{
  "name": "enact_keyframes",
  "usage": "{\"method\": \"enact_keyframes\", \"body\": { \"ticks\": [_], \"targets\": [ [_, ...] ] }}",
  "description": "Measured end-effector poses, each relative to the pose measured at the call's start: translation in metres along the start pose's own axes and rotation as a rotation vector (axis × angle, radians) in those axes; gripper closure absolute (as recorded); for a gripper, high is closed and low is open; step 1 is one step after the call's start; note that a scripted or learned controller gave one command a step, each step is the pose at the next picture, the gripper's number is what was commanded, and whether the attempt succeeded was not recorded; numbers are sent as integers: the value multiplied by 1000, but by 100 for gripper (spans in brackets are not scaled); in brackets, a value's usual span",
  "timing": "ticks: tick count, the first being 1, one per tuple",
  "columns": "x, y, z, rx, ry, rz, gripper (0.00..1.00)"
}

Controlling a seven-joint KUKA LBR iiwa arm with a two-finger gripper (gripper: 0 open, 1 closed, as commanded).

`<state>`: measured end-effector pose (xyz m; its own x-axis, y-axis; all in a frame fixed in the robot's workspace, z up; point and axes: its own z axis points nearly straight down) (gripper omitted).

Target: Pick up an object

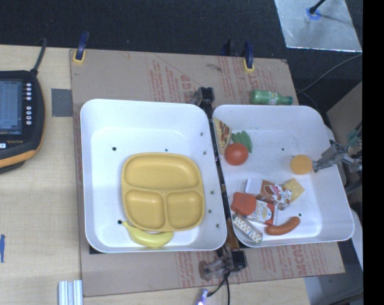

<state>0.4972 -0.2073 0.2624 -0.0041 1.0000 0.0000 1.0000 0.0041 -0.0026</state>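
Beside an orange ball [301,164] in the right bin [319,227], the gripper [320,164] reaches in; finger state cannot be told.

Yellow divided plate [161,190], yellow banana [149,237], red tomato [236,154], orange ball [301,164], white bins [100,170].

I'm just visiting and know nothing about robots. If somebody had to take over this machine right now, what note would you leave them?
Gripper: at the right bin's right edge, beside the orange ball; I cannot tell whether it is open or shut, and it holds nothing that I can see.
Right bin: tomato, sausage, red block, snack packets.
Left bin: yellow divided plate, banana at its front.
Done: nothing lifted yet.
Left: grasp and raise one object, probably the ball.
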Motion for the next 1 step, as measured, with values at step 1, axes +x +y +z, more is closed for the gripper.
{"method": "enact_keyframes", "body": {
  "ticks": [1],
  "targets": [
    [64,75,89,2,0,-2,0]
  ]
}}
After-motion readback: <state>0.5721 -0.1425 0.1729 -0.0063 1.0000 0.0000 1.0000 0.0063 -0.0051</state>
